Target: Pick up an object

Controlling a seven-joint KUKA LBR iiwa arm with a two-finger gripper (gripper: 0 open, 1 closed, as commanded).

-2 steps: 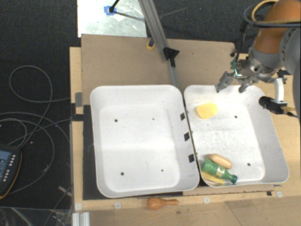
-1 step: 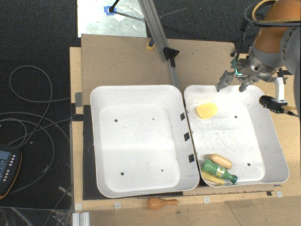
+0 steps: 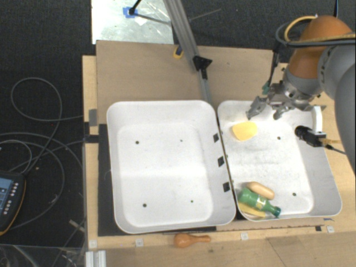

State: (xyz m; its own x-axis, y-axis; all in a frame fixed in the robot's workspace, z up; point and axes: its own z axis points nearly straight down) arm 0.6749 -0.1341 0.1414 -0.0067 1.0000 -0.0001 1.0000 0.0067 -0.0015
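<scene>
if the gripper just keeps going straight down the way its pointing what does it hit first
Most likely the bare floor of the right bin, just beside the yellow block. The gripper hangs open above the bin's far end; depth is unclear from this slanted view.

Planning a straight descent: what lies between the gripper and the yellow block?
Nothing: the camera view shows bare white bin floor between the gripper and the yellow block.

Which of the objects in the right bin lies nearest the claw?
The pale yellow block, alone at the bin's far end just below the claw. The tan piece and green bottle lie together in the near corner.
</scene>
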